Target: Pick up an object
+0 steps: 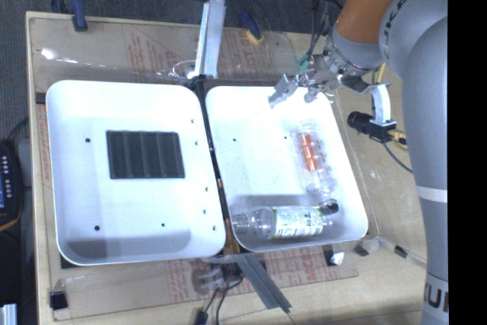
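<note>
Two shallow white bins are observed side by side on the bench. In the left bin (76,164) a dark ribbed rectangular panel (144,154) is seen lying flat near the middle; nothing else is noted there.

In the right bin (243,156) two clear plastic bottles are recorded. One, a bottle with an orange label (312,156), lies lengthwise toward the right wall. The other, a bottle with a pale label (281,221), lies crosswise along the near wall, its dark cap toward the right. The two are close together at the near right corner; whether they touch cannot be determined.

The gripper (297,89) is located at the far edge of the right bin, over the rim, with the arm (411,34) reaching in from the right. Its fingers are seen spread apart, and nothing is held between them. It is well apart from both bottles.

The task is judged not yet begun in effect: no object is grasped or lifted, and all items rest on the bin floors. The approach, the closing on an object and the lift are all judged to remain. The orange-labelled bottle is the nearer candidate.
</note>
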Action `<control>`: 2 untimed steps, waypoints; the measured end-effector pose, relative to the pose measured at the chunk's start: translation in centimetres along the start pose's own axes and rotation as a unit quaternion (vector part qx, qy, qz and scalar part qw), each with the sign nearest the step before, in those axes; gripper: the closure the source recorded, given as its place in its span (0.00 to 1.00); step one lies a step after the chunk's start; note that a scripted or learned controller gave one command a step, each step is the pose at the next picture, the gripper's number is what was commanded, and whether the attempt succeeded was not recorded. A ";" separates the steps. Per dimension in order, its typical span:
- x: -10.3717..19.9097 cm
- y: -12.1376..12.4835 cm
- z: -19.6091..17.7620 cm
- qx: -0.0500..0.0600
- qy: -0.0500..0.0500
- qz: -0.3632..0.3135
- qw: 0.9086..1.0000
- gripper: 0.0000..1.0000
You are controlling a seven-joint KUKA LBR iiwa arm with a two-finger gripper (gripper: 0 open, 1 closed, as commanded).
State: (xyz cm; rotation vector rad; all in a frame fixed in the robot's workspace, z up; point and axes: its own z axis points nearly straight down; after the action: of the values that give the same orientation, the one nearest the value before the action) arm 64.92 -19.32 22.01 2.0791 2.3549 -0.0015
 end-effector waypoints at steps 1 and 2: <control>-1.2 -3.6 5.1 0.001 0.001 -0.019 1.000 0.00; -1.0 -5.0 0.5 -0.001 0.000 -0.056 0.998 0.00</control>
State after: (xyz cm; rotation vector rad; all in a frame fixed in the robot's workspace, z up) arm 60.03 -20.90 21.50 1.9424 2.4673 -0.0007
